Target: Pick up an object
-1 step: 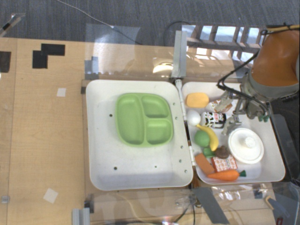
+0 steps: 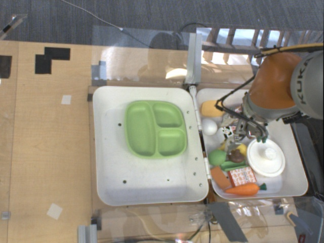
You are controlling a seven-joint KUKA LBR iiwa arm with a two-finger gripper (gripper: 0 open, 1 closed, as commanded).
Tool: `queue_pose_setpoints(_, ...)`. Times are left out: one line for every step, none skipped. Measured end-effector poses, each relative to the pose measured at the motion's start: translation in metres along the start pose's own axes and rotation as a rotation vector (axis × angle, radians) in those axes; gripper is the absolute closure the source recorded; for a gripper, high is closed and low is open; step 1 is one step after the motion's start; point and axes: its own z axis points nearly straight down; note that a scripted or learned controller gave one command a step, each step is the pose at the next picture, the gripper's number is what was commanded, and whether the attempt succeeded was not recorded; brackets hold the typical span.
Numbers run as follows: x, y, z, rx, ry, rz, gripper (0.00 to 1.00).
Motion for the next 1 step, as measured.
queue_pose_setpoints(0.0092, -0.0059, 0.0067, -0.002, -0.005, 0.055, 0.0)
